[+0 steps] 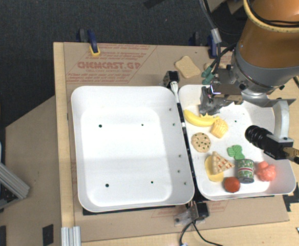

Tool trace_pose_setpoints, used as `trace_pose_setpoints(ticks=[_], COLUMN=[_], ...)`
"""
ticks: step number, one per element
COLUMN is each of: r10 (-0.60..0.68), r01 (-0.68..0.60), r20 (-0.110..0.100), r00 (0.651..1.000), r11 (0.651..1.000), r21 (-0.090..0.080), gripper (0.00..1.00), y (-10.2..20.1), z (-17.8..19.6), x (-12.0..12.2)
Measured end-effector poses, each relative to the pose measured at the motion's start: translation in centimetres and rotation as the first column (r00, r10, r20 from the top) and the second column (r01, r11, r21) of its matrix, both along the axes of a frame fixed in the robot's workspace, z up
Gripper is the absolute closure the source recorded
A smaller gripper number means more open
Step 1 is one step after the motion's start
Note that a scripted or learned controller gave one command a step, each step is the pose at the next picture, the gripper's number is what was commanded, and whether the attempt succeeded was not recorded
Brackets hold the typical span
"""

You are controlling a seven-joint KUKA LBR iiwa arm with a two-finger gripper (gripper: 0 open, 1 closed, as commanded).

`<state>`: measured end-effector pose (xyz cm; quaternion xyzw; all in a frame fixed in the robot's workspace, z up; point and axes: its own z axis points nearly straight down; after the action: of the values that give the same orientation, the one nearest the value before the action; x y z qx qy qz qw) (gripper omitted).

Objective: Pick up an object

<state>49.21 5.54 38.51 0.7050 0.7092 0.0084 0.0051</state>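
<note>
My gripper [208, 108] hangs low over the far left part of the right bin [287, 186], its grey fingers directly above a yellow banana [196, 119]. The fingertips reach down to the banana's upper edge. A yellow corn piece [219, 127] lies just right of the banana. Nearer the front lie a chocolate-chip cookie [201, 142], a pizza slice [218, 165], a green leafy piece [235, 151], a small green can [245, 170], a red tomato [232, 184] and a pink fruit [265, 171].
The left bin [126, 147] sits beside the right one, its wall touching it. A tan toast slice [187, 66] lies on the cardboard behind the bins. A black cylinder on the arm [262, 139] overhangs the right bin's right side.
</note>
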Motion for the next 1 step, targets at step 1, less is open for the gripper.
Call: trace_pose_setpoints(ticks=[1], r10=[-0.003], r01=[0.003], r20=[-0.002], r00=[1.000], r11=[1.000], r21=[-0.001], gripper=[1.00], y=[0.55], z=[12.08], x=[-1.25])
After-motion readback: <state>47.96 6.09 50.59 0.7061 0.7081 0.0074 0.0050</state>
